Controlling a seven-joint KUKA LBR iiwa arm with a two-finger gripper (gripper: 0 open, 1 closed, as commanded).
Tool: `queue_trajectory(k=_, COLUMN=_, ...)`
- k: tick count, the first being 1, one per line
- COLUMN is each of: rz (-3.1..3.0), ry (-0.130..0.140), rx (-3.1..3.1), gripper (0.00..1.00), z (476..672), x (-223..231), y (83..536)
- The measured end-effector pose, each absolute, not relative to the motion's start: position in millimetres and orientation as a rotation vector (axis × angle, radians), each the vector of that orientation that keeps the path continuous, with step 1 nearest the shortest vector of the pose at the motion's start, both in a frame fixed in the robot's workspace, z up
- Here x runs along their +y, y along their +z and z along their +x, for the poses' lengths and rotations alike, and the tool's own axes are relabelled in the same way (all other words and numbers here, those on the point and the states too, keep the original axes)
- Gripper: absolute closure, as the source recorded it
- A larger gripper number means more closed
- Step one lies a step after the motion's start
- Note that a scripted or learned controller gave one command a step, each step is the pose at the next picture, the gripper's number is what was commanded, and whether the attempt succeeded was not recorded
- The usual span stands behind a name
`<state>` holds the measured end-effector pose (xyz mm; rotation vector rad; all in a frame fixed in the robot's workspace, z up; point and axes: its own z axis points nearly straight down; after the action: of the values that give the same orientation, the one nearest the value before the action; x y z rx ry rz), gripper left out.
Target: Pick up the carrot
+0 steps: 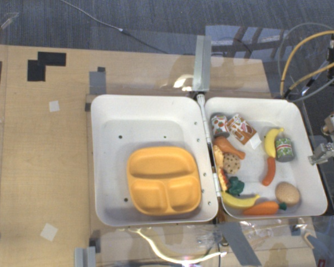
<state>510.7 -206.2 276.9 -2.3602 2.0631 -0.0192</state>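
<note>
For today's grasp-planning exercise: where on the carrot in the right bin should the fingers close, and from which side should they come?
Grip the carrot at its thick orange middle, coming straight down from above. It lies flat, lengthwise along the right bin's near wall, so the fingers should close across its narrow width. Space is tight: a banana touches its left end and a round brown item sits just behind it.

My arm sits at the far right of the view, off past the outer wall of the right bin. What shows of me is a grey metal end by that wall, level with the bin's middle, with my cables looping above it.
</note>
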Motion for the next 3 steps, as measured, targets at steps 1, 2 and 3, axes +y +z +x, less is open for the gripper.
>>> queue_trajectory(k=1, rz=-2.586, ry=0.008, rx=1.779, gripper=1.0, z=486.8, x=-173, y=139)
queue_trajectory(k=2, rz=-2.665, ry=-0.022, rx=1.657, gripper=1.0, z=489.4, x=-191, y=304)
queue_trajectory(k=3, rz=-2.676, ry=-0.011, rx=1.633, gripper=1.0, z=514.2, x=-167, y=335)
